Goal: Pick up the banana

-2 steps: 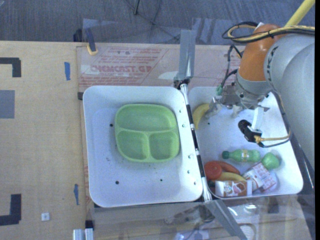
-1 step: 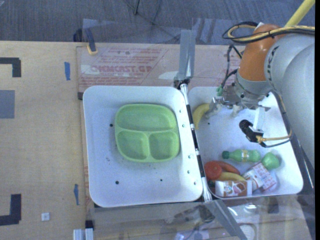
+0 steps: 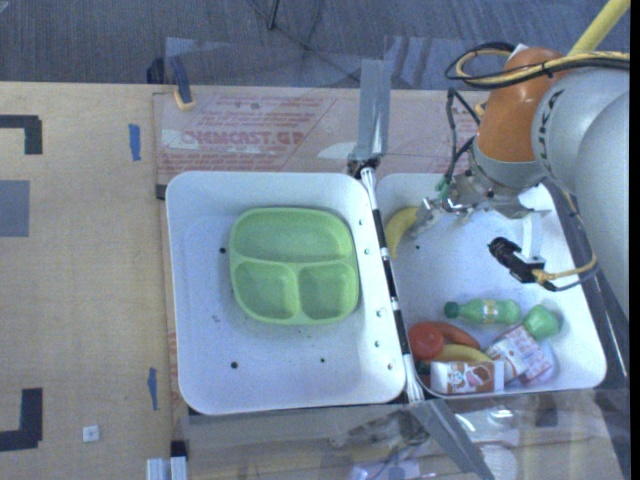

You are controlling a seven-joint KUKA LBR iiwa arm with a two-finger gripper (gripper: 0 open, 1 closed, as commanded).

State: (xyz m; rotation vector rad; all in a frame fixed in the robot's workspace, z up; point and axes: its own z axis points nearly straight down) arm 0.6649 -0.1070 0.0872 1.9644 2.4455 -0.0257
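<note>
You are looking down on two white bins sitting side by side on the table (image 3: pixel 80 268). The banana (image 3: pixel 399 228) is lying in the right bin (image 3: pixel 585 363), against its left wall near the far corner, curving up along the divider between the bins. The gripper (image 3: pixel 437 208) is hanging just to the right of the banana's upper end, close to it and perhaps touching it, though the view is too small there to be sure; you cannot tell whether the jaws are apart or together, and nothing is showing between them. The arm (image 3: pixel 580 138), grey with its orange band, is reaching in from the right over the far side of that bin. At the near end of the same bin a cluster is lying well apart from the banana: a green bottle (image 3: pixel 487 312), a small green object (image 3: pixel 541 321), a red object (image 3: pixel 430 339) with a yellow piece just beside it, and two printed cartons (image 3: pixel 522 355). The left bin (image 3: pixel 200 368) is holding a green divided tray (image 3: pixel 294 265) with three compartments, sitting flat near its middle. A cardboard sheet (image 3: pixel 250 133) is lying behind the left bin.
</note>
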